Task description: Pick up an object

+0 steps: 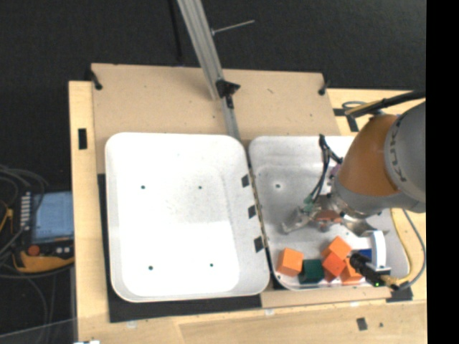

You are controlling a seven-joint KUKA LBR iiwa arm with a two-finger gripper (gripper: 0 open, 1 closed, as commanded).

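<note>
Orange blocks lie untouched in the right bin; the gripper hovers nearby, grip unclear, nothing lifted yet.

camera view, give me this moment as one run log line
arm: over right bin | pincer: low in bin, nothing seen held | objects: orange blocks, green block at near edge | left bin: white

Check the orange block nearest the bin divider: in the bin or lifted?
In the bin. The orange block rests on the right bin's floor beside a dark green block, apart from the claw above it.
</note>
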